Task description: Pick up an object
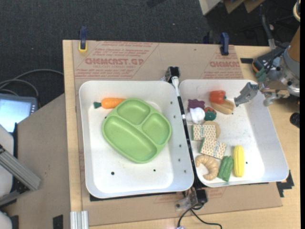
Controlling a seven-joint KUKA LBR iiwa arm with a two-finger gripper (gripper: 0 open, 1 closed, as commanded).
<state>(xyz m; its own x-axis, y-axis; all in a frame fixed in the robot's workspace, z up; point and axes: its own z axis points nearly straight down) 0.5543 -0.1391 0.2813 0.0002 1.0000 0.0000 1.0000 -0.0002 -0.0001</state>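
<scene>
the gripper (245, 95) hangs over the upper right part of the right bin (267, 142), with nothing seen between its fingers; how far they stand apart cannot be told. the nearest object, a tan bread roll (225, 107), lies just left of and slightly below the fingertips, its long axis running left-right. a red pepper (218, 97) touches its upper left end

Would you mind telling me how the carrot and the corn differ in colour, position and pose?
The carrot is orange with a green tip; the corn is yellow. The carrot lies in the left bin, touching the green plate; the corn lies in the right bin, beside a green vegetable. The carrot points sideways across the view; the corn points nearly up-down. Both are small, elongated toy foods.
</scene>
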